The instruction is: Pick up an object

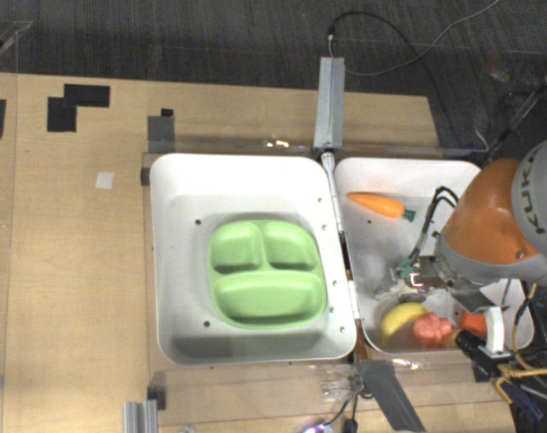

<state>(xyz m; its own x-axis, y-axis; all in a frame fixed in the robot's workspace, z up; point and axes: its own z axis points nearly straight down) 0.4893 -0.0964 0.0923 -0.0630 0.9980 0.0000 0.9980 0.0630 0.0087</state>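
Resting in the middle of the left bin (170,242), a green divided tray (266,271) lies flat with its three compartments facing up, well apart from the arm and seemingly out of play for now. Between the two bins runs a raised lip, topped at the far end by a grey metal bar (330,102) that appears to fix them side by side. In the right bin (382,171), an orange toy carrot (378,205) lies alone near the far wall, its green tip pointing toward the arm. Nearer the camera, a yellow banana (402,318) and a pink toy (431,330) sit touching each other against the front wall, with a small red-orange piece (473,322) just beside them. Above that cluster hangs the gripper (420,276), reached in from the right on the arm's orange-banded wrist (490,219); nothing can be seen held, and its opening cannot be told from this angle. Judging by that position, the banana looks the likeliest target, though the crowding of toys there could spoil a clean grasp.
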